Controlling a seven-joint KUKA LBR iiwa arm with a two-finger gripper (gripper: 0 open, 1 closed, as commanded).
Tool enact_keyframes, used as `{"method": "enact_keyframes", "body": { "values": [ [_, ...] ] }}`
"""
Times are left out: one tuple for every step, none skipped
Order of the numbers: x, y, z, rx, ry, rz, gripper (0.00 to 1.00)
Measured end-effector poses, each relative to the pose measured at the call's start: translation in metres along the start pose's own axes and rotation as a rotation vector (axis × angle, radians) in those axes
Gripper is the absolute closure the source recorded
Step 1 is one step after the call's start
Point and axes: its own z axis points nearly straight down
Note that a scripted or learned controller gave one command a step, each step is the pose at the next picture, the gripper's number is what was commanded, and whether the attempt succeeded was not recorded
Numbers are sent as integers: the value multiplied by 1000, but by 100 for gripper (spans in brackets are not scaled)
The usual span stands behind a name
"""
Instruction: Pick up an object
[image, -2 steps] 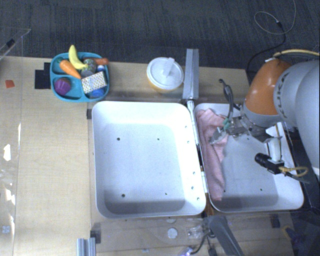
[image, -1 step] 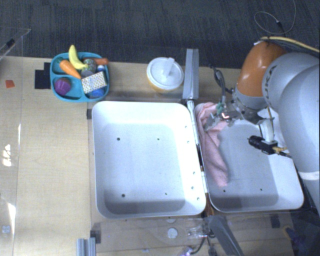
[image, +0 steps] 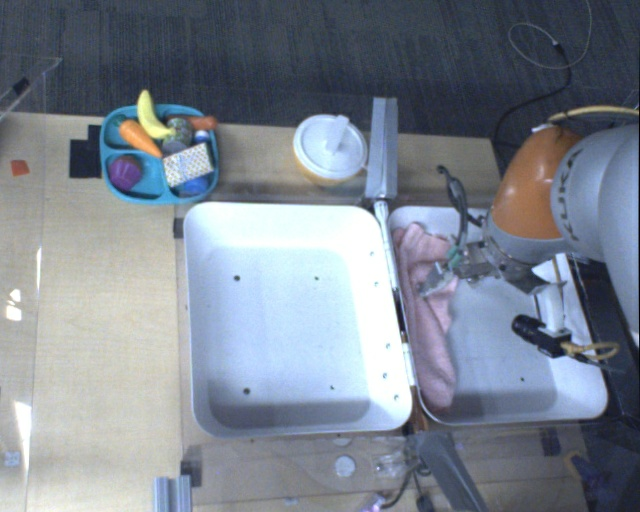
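Pink, crumpled cloth (image: 428, 318) lies stretched along right bin's (image: 520, 400) left wall.

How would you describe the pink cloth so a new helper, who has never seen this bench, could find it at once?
Start at the two white bins side by side and take the right bin, where the grey and orange arm reaches in. Along its left wall, beside the divider, lies the pink cloth, a long crumpled strip running from the bin's far end toward its near end. It is the one soft, pink thing there, with the gripper just above it.
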Motion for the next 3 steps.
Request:
{"method": "enact_keyframes", "body": {
  "values": [
    [-7, 67, 3, 11, 3, 15, 0],
    [3, 20, 1, 0, 0, 21, 0],
    [4, 24, -13, -10, -1, 17, 100]
  ]
}}
